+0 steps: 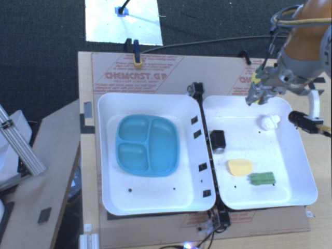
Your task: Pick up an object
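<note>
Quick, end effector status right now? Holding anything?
End effector: above the far edge of the right bin, nothing visibly in it; open or closed cannot be told. The white object lies in the bin, apart from it.

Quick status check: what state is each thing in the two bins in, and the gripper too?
Gripper: over the right bin's far rim, holding nothing visible.
White object: lying loose in the right bin, far end.
Black object: lying by the divider.
Yellow piece: flat on the bin floor.
Green piece: flat, just beside the yellow piece.
Blue tray: right side up in the left bin, compartments bare.
</note>
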